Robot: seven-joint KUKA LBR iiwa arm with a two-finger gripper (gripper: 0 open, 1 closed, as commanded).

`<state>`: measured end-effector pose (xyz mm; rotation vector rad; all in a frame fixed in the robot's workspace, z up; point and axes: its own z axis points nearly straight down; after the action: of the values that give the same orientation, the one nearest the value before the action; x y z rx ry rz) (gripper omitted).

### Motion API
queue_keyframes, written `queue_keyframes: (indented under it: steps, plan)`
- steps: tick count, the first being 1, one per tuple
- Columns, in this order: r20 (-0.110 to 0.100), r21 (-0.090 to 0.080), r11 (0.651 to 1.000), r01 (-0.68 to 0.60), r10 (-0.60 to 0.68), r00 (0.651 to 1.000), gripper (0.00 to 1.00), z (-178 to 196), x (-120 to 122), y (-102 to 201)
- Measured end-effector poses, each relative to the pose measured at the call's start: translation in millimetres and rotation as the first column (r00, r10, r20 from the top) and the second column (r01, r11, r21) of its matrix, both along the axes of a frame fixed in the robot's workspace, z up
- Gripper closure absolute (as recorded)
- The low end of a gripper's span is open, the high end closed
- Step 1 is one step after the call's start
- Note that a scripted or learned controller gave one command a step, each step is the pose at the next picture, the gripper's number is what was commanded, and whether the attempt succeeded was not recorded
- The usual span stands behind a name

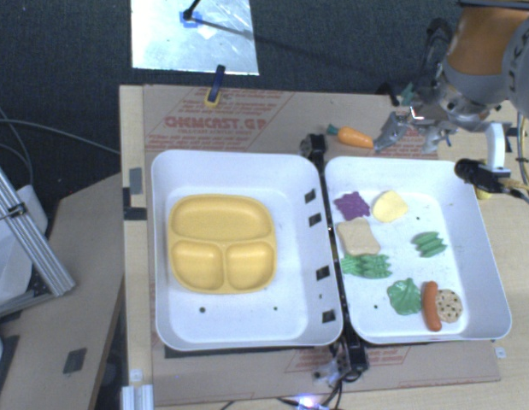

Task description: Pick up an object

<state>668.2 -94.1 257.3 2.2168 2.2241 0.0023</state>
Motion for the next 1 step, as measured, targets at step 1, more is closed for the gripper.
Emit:
queue_keyframes:
  steps: [1]
  plan:
    - [0.003,0.0,1.0,-0.003,0.003,1.0,1.0,11.2,0.8,0.3]
